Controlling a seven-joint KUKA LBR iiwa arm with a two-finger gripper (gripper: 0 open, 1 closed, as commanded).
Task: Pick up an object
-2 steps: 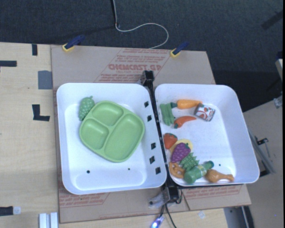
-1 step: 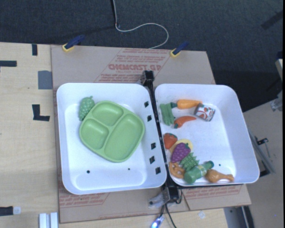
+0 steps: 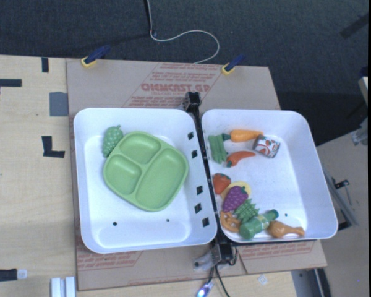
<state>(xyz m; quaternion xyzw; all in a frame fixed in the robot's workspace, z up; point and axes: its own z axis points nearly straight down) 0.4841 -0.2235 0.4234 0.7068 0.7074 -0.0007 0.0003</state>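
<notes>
A pale wooden bench (image 3: 25, 184) seen from above at a slant, with dark carpet beyond its far edge and a sheet of brown printed cardboard (image 3: 167, 85) clamped under two shallow white plastic bins set side by side.

The left bin (image 3: 89, 228) holds a light green plastic plate with three compartments (image 3: 146, 171), lying flat near the middle. A small green bunch of toy grapes (image 3: 112, 139) touches the plate's upper left rim.

The right bin (image 3: 309, 184) holds a cluster of toy food, crowded toward the divider between the bins. At the top are an orange toy carrot (image 3: 245, 135), a small red and white can lying on its side (image 3: 266, 146), green bean pods (image 3: 216, 147) and an orange-red chilli (image 3: 240, 158). Lower down sit a red tomato-like piece (image 3: 221, 182), a purple bunch of grapes (image 3: 234, 198) and a green bottle-shaped piece (image 3: 256, 224), with a tan gourd-shaped piece (image 3: 284, 230) in the lower corner.

No object has been lifted yet; all rest on the bin floors. The can and the gourd-shaped piece lie apart from their neighbours, so they are probably the easiest picks. The state of the jaws cannot be told.
</notes>
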